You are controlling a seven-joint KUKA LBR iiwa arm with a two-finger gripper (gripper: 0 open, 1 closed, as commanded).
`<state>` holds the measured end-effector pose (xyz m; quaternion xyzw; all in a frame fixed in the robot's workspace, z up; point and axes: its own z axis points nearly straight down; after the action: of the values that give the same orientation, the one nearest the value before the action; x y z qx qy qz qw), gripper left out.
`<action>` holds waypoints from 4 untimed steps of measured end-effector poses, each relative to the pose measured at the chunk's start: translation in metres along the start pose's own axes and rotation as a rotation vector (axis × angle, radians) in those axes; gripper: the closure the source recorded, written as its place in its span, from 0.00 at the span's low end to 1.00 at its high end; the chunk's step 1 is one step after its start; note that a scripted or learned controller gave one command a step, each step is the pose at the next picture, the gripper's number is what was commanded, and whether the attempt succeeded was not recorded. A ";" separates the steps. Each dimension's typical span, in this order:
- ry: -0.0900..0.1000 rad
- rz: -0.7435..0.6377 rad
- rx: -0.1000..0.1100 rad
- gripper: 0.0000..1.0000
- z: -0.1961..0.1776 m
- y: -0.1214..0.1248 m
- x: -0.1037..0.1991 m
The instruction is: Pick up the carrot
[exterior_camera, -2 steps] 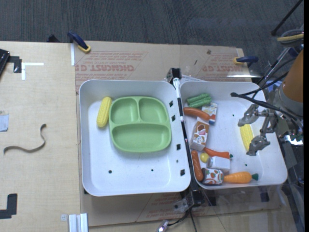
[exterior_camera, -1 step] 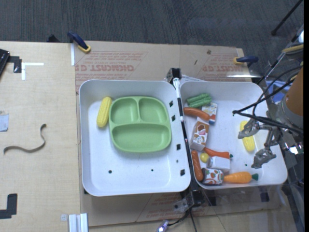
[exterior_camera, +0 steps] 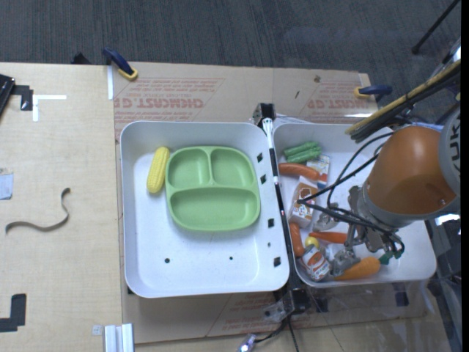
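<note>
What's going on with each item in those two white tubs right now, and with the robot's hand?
Yellow toy corn cob: lying in the left bin, beside the plate.
Green divided plastic plate: flat in the left bin, nothing on it.
Orange toy carrot: lying in the right bin's near corner.
Green bean pods: lying at the right bin's far end.
Gripper: low over the carrot.

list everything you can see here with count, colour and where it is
bins: two, white, side by side on the bench
divided plate: one, green, in the left bin
corn cob: one, yellow, left bin, beside the plate's left edge
green vegetable: one, right bin, far end
carrot: one, orange, right bin, near edge
other orange pieces: several, scattered in the right bin, count unclear
packets: a few, white and printed, right bin
clamps: two, blue and yellow, far edge of the cardboard
arm: one, orange band, over the right bin
gripper: one, low by the carrot
</note>
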<state>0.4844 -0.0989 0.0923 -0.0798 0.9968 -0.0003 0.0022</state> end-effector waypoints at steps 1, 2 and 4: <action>-0.007 0.000 0.005 1.00 -0.010 -0.002 -0.003; 0.000 0.144 0.000 1.00 -0.099 0.053 -0.073; 0.001 0.248 0.001 0.00 -0.310 -0.010 -0.017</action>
<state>0.5010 -0.1061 0.4023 0.0440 0.9990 -0.0006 0.0020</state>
